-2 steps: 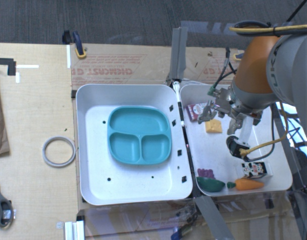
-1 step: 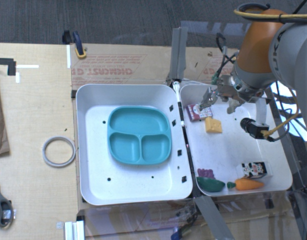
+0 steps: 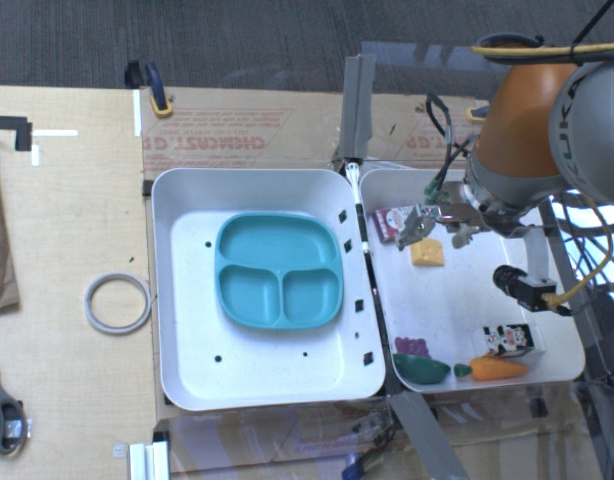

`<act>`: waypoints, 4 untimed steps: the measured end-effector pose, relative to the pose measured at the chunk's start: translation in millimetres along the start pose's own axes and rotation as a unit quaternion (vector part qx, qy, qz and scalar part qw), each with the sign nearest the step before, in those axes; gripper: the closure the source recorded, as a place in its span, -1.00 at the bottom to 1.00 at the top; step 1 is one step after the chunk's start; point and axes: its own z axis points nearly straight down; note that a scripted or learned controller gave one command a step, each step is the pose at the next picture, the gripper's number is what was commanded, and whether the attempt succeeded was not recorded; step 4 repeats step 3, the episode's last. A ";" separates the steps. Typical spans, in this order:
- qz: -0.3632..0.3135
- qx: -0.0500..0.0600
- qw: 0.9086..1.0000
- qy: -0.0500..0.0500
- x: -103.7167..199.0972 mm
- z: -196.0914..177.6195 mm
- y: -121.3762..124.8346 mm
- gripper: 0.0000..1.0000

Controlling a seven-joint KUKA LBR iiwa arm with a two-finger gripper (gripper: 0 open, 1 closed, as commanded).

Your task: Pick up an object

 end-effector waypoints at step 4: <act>0.028 -0.007 1.000 0.000 -47.6 83.8 40.3 1.00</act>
